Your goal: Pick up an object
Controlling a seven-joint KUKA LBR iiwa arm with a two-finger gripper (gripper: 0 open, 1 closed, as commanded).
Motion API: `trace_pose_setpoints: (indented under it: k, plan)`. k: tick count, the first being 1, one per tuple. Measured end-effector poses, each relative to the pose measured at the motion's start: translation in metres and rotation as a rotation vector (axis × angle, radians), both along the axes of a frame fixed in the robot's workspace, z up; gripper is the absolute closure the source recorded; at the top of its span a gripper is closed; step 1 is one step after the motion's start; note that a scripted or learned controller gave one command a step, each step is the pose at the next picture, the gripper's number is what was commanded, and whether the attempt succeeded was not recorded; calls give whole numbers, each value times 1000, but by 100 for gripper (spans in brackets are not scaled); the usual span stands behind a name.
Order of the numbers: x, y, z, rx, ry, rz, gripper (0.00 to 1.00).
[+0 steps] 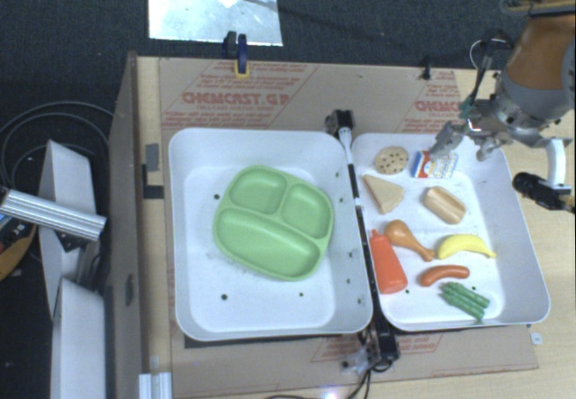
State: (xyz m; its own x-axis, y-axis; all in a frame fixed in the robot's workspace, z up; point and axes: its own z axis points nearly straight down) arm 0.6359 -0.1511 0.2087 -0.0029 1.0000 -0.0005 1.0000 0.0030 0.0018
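The right bin [526,253] holds several toy foods: a round cookie [391,158], a tan wedge [385,194], a bread roll [445,204], a drumstick [409,239], a banana [464,248], an orange carrot [388,266], a red sausage [444,275] and green beans [465,299]. A small red, white and blue carton [432,165] lies at the bin's far edge. My gripper [465,143] hangs over that far edge, just above and right of the carton. It is open, with nothing between its fingers.
The left bin [193,298] holds a green divided plate [273,222]. A black divider [358,217] runs between the bins. The arm [540,64] comes in from the upper right. A black part [538,188] juts over the right bin's right rim.
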Motion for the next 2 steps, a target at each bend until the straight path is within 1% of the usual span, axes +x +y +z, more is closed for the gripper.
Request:
trace_pose_setpoints:
  k: [1,2]
  plan:
    - [-70,-10,-87,3,12,-5,0]
    - [-22,8,-124,-1,-4,3,0]
